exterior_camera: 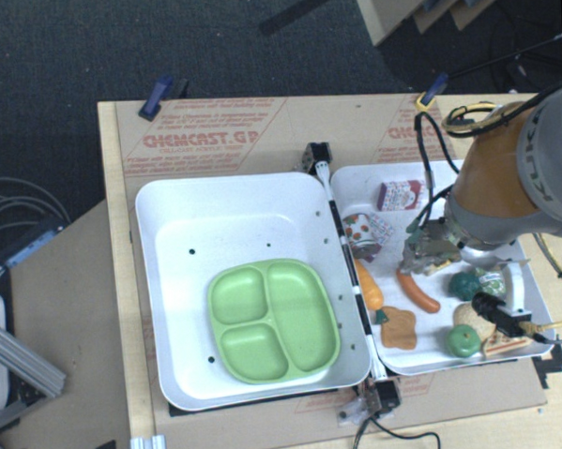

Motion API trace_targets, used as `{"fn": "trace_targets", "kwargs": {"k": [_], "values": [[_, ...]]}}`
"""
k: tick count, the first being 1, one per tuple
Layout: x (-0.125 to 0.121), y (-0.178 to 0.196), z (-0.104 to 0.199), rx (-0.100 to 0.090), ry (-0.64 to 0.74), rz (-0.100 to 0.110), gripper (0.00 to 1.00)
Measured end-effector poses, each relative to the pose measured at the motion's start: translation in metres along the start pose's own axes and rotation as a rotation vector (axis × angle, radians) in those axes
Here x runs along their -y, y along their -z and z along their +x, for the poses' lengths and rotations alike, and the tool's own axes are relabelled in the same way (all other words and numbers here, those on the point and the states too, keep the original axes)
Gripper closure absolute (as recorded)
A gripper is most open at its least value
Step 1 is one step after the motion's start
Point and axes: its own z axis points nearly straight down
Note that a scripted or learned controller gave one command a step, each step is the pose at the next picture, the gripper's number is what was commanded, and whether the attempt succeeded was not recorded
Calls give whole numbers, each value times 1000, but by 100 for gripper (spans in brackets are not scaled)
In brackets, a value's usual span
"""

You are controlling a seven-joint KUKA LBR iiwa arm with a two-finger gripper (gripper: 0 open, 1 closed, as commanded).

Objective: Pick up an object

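Here, the scene broken down by label.

Arm: the grey arm with its orange band is reaching in over the right bin point(538, 280), hanging above the clutter.

Fingers: the gripper point(431, 256) is sitting low near the bin's middle; whether it is open or closed cannot be told from this angle, and nothing is visibly sitting in it.

Nearest object: an orange-red sausage-shaped toy point(418, 290) is lying just below and beside the fingers, looking like the likely target.

Other objects: a carrot point(367, 285) is lying to their left along the bin wall, a tan biscuit-like piece point(398, 329) below that, a green ball point(463, 341) further down to the right, a teal item point(464, 283) just to the right, and a purple packet point(399, 196) above.

Left bin: the left bin point(168, 225) is holding a green divided plate point(270, 320), well apart from the fingers.

Risks: the toys are crowding together, so closing may be catching two at once or nudging the sausage away; its rounded shape may be slipping out; the wrist is blocking the view of contact.
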Motion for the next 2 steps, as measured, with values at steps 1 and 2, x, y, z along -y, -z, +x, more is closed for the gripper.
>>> {"fn": "trace_targets", "kwargs": {"k": [1, 2], "values": [[0, 0, 0, 0, 0, 0, 0], [-3, -30, -14, -1, 2, -3, 0]]}}
